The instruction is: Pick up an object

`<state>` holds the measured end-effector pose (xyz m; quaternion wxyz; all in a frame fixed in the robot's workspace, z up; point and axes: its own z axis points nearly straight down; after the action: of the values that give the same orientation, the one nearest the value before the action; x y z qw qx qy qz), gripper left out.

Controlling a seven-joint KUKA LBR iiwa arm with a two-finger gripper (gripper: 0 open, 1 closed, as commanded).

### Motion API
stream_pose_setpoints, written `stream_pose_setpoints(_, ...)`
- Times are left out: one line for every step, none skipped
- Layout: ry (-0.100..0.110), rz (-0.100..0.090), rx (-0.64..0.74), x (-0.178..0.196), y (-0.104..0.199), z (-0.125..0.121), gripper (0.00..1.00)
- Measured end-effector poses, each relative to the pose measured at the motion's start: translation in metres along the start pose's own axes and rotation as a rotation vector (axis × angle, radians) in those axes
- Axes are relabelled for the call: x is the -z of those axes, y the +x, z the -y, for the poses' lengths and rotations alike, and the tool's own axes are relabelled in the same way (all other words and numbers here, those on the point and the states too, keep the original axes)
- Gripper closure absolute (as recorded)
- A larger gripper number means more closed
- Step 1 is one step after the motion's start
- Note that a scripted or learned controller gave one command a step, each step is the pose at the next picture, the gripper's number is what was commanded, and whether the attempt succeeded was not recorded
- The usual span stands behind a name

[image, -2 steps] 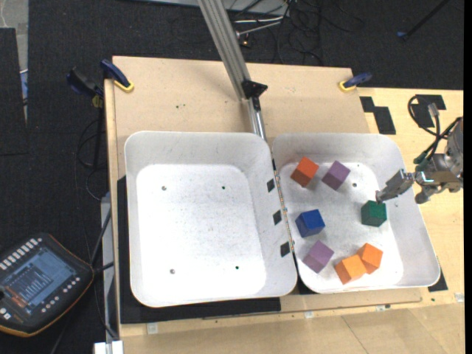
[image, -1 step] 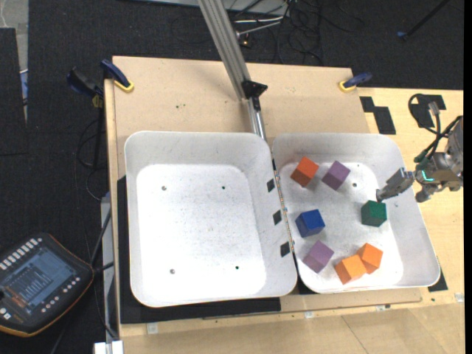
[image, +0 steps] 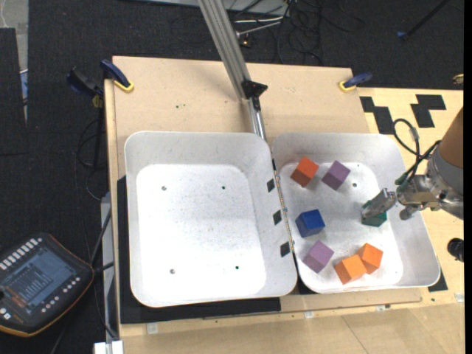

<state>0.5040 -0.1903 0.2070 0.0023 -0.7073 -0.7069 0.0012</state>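
camera view looks down on the counter (image: 192, 94) with two white bins side by side. the right bin (image: 413, 268) holds the blocks: an orange cube (image: 304, 172) and a purple cube (image: 335, 175) toward the far side, a blue cube (image: 310, 222) near the middle, another purple cube (image: 319, 256) and two orange cubes (image: 351, 268) (image: 372, 257) touching each other at the near side. the tool (image: 377, 211) sits low at the right of this bin, right over a small dark green block (image: 377, 217).

as i judge it, the step in hand is closing on that green block. to do it well, the tool should be centred over the block, straddle it squarely, go down nearly to the bin floor, close firmly, then lift straight up so nothing gets nudged.

the tool appears to touch the green block, but i cannot tell how far open it is or whether it grips the block.
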Motion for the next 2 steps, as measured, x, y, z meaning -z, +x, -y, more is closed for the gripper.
stream_pose_setpoints(0.000, 0.000, 0.000, -0.044, -0.003, 0.003, 0.00)
stream_pose_setpoints(0.001, -0.001, 0.000, -0.107, 0.002, 0.002, 0.00)
